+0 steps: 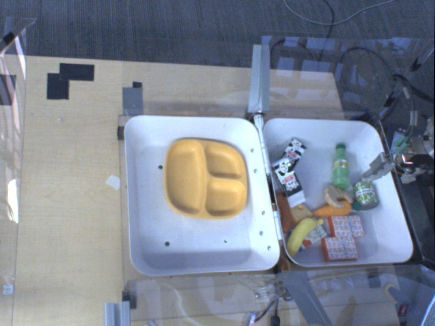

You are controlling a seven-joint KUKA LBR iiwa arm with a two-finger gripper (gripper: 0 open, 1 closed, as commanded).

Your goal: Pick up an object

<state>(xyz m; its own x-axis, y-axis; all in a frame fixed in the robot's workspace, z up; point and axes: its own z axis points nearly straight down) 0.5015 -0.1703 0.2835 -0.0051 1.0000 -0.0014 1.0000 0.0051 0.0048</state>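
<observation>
The gripper (380,165), its jaws' state impossible to tell, is being positioned at the right bin's (391,250) right edge, so a descent onto the green can (366,195) is being called for.

The worktop (68,182) at the left of the frame looks like pale wood, smooth and matt. Both bins (146,250) look like white plastic with a soft shine. The yellow tray (204,176) in the left bin is smooth, matt plastic. In the right bin, the green bottle (340,167) is glossy plastic and the red boxes (342,236) look like printed cardboard.
</observation>
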